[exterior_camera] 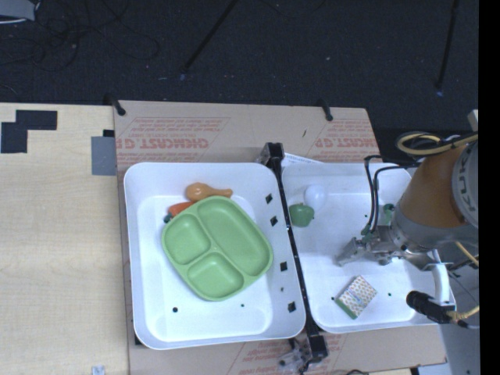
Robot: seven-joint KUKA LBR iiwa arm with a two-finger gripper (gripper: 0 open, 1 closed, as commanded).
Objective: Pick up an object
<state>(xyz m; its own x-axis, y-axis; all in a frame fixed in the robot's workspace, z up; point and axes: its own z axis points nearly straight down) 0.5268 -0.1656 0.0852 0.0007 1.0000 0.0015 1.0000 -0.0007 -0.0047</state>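
Claw [361, 250] sits low in the right bin [328, 319], at the end of the arm [433, 201] coming in from the right. Metal parts spread to the left of the wrist, but from this angle I cannot tell whether it is open or closed. Nothing visible between them.

Nearest thing: small packet [357, 295], flat, patterned top with a green edge, lying on the bin floor just below and slightly left of the claw. Apart from it, not touching. Likely the easiest target.

Handling, judged by look: packet seems light and thin, probably card or foil, somewhat stiff. Lying flat, it gives little to grip from above; best taken across its short width at the edges, pressing down close to the floor. Could slide on the smooth plastic.

Other candidates: green ball [301, 214] near the divider, upper left of the right bin, well apart from the claw. Rounded, may roll if nudged. A pale white object [314, 195] just above it, hard to make out.

Left bin [148, 303]: green divided plate [216, 247], with an orange piece [205, 191] tucked behind it. Plate wide, awkward for two fingers.
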